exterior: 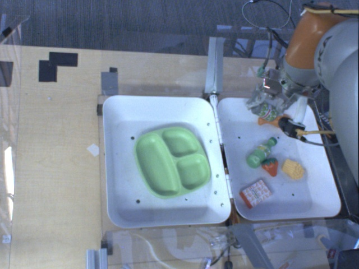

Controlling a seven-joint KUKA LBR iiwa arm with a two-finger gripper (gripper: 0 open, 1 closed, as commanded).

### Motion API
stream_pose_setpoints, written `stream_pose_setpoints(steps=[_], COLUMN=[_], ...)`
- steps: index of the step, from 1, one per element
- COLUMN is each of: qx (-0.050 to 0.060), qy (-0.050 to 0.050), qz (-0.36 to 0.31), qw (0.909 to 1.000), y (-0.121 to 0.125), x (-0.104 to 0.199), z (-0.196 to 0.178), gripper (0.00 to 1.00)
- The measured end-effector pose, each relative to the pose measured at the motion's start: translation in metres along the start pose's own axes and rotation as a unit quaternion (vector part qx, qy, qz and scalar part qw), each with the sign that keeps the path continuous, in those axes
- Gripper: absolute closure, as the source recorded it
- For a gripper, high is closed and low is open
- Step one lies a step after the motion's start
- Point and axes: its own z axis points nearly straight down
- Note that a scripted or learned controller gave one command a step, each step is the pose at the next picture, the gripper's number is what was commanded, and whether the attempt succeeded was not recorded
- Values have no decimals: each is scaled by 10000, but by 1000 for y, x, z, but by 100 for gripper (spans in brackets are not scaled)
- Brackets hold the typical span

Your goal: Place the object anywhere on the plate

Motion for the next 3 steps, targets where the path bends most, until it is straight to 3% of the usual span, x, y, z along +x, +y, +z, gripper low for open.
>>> stream_pose_setpoints(steps=[1,2,3], qx=[0,7,10], qy=[11,14,15], qz=[-1313,-1170,-1787], qw=[9913,9931,9839], y=[-16,-77,-175], x=[55,108,131], z=[-14,-14,-14], gripper=[100,100,100])
